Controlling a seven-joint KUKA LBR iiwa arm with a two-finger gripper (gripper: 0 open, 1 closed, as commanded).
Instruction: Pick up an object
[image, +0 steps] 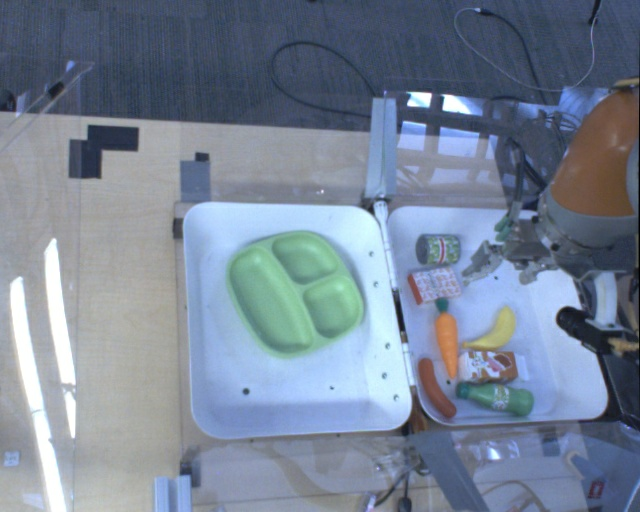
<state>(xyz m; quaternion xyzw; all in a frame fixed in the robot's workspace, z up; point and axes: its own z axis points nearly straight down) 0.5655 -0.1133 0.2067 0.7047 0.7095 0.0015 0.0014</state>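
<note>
The gripper (505, 257) hangs over the upper part of the right bin (590, 395), reaching in from the right under the arm's orange band (598, 160). Its fingers are spread apart with nothing between them, one tip pointing left toward the can and the other angled down over bare white floor. It touches none of the objects.

All the loose items lie in the right bin. A small green-labelled can (438, 248) rests on its side near the bin's top left, just left of the gripper. Below it sits a small red and white box (435, 286), close to the dividing wall. An orange carrot (447, 342) lies lengthwise under the box, its green top pointing up. A yellow banana (495, 329) curves just right of the carrot. Beneath the banana is a brown and white packet (490, 367), and a green bottle (497, 399) lies on its side along that packet's lower edge. A reddish sausage (435, 388) lies slantwise at the bin's bottom left corner, near the carrot's tip.

The left bin (220, 400) holds a green divided plate (296, 292) with three compartments, set a little above its middle. Both bins sit on a pale wooden surface (100, 330), with black cables (320, 60) looping on the dark floor beyond.
</note>
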